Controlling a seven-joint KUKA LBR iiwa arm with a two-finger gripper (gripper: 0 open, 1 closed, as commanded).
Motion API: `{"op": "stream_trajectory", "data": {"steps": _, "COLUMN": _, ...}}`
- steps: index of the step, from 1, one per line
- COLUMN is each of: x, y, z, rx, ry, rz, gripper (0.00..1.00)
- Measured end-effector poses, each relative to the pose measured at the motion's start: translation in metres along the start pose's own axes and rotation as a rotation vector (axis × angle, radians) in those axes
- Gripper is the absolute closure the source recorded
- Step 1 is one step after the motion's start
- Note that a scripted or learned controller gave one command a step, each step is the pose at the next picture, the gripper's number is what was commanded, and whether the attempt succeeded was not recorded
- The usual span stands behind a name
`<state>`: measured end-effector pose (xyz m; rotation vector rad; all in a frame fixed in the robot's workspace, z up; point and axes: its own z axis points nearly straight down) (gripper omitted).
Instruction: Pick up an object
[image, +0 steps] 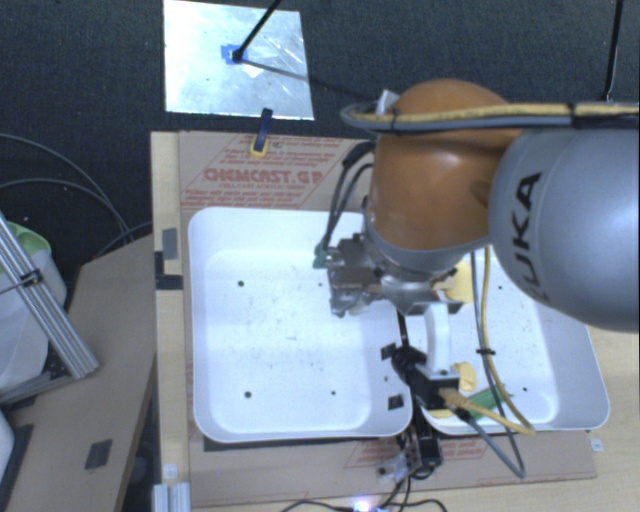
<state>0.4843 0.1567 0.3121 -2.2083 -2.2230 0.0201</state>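
My gripper (350, 276) shows as a grey metal block under the orange wrist band, hanging over the right side of the left bin (215, 300) near the ridge between the bins. The arm hides its tips. In the right bin (572, 385) a pale yellow object (462, 285) peeks out from behind the arm. Near that bin's front edge lie a small yellow piece (468, 378) and a green thing (484, 402), both partly covered by cables. I see nothing held.
The bins rest on a cardboard sheet (250, 175) with red lettering. A blue and yellow clip (262, 133) and a shiny foil sheet (235, 60) lie behind it. An aluminium frame (45, 310) stands at the far left.
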Motion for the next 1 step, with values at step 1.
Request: {"op": "stream_trajectory", "data": {"steps": 1, "x": -0.0322, "y": 0.0051, "z": -0.0486, "rx": -0.021, "ry": 0.004, "rz": 0.008, "gripper": 1.0}}
